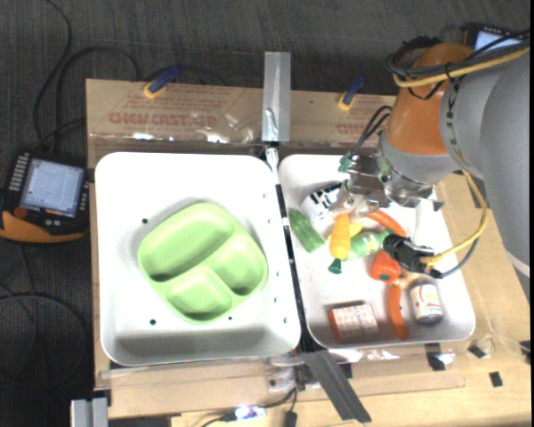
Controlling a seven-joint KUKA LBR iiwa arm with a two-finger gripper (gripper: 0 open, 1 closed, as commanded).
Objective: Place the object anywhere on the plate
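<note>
A light green divided plate lies in the left white bin, with nothing on it. My gripper hangs over the far part of the right bin, just above a cluster of toy foods. Directly below it are a yellow-orange piece, a green piece to its left and an orange carrot-like piece to its right. The wrist hides what lies right under the gripper.
Nearer the front of the right bin sit a brown-labelled can, an upright orange item, a small white can and a red and black item. A metal divider stands behind the bins. A handheld pendant lies far left.
</note>
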